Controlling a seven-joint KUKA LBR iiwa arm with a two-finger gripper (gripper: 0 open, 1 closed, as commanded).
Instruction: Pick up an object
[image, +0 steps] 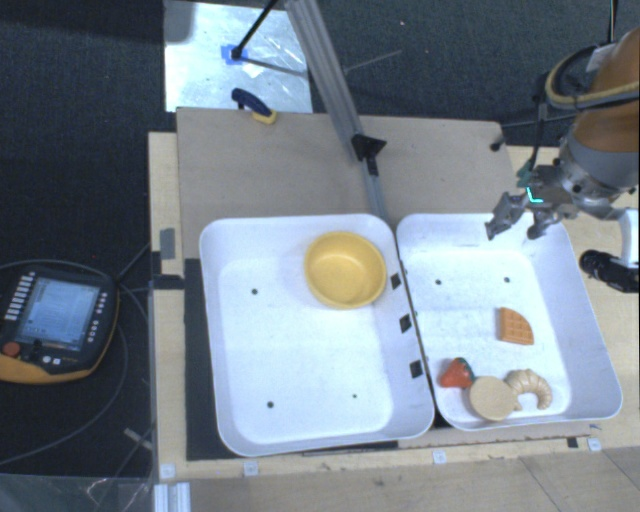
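Yellow bowl (345, 268), 2 white bins (300, 400)

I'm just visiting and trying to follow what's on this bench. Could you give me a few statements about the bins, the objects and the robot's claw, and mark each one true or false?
1. The round yellow plastic bowl sits in the left white bin. True.
2. The orange waffle-shaped wedge lies in the left bin. False: it is in the right white bin.
3. The two-finger gripper grips the small red toy. False: its fingers are spread with nothing between them, above the right bin's far edge.
4. The round tan disc lies between the red toy and the pale croissant-shaped piece. True.
5. The bowl is upside down. False: its hollow faces up.
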